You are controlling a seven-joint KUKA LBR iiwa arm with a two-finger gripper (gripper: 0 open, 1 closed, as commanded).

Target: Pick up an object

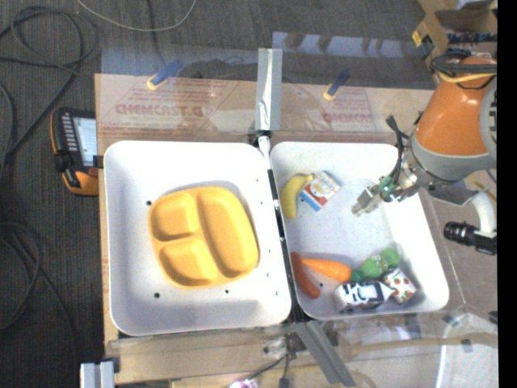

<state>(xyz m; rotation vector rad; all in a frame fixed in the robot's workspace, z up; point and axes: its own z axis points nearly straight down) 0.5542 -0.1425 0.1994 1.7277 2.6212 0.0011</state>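
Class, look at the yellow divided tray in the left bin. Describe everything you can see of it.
The yellow tray is a shallow dish that looks like moulded plastic, glossy, with rounded corners. Raised ridges split it into three compartments: one long one on the right, two smaller ones stacked on the left. It lies flat and open side up, turned slightly askew, near the middle of the left bin. It rests on the bin's white floor, apart from the walls. Nothing lies in its compartments, and nothing else touches it.
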